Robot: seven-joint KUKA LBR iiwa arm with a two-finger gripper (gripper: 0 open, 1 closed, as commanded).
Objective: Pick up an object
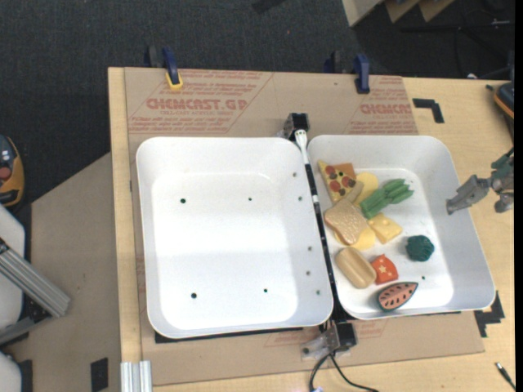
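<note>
Two bins (231,158) sit on the desk (245,96); toys (359,219) fill the right one, the pincer (467,196) at its right rim, grip state unclear.

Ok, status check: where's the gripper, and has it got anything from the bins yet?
Gripper at right bin's right rim, nothing held. Toy food untouched: pizza slice, green beans, hot dog, watermelon slice. Nothing between gripper and the pile.

This looks like a robotics lab or test workshop. A brown board (270,96) printed with a maker's name is clamped to the bench with blue clamps (360,72), two white bins (221,235) sit on it, and cables (327,366) trail over dark carpet (122,23).
</note>
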